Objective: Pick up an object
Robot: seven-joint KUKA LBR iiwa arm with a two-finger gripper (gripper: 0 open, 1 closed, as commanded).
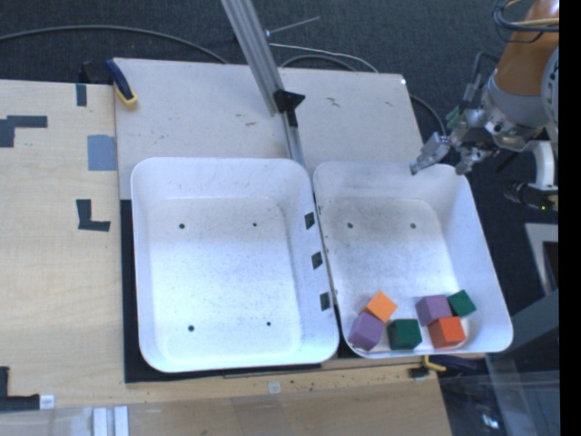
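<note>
Blocks (413, 322): clustered at right bin (472, 225) near edge | gripper (442, 157): above far rim, open/closed unclear

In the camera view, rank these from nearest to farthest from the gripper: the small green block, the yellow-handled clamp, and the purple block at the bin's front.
From the gripper:
1. Small green block, right bin, front right corner.
2. Front purple block, right bin, left end of the cluster.
3. Yellow-handled clamp, far left on the bench.

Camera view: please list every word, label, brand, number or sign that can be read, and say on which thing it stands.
None can be read.
Grey tape pieces on the wooden bench: blank.
Dark tabs between the two bins: no legible marks.
Coloured blocks: plain faces.
</note>
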